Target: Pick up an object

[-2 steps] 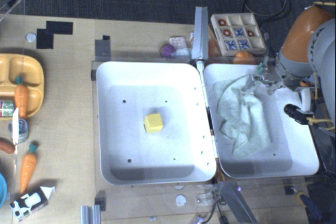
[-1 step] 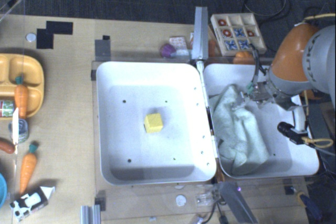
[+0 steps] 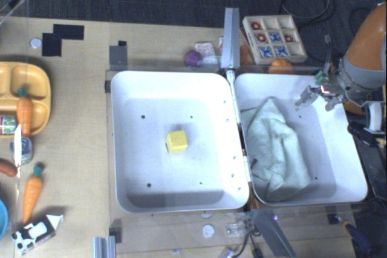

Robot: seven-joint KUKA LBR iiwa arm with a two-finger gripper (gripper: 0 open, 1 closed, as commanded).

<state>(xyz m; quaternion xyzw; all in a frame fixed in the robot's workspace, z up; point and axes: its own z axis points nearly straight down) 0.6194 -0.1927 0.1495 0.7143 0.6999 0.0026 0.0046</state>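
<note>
Camera view looks down on my pincer (image 3: 311, 95), a small grey metal claw hanging over the back right part of the right bin (image 3: 338, 148); how far it stands open I cannot tell, and I see nothing in its grasp. Below and to its left a soft, pale grey-green cloth (image 3: 275, 151) lies crumpled in folds across that bin's smooth white floor, reaching toward the front wall. Well apart, near the middle of the left bin (image 3: 151, 99), sits a small yellow block (image 3: 176, 141), squarish and spongy-looking, alone on the glossy white plastic.
</note>
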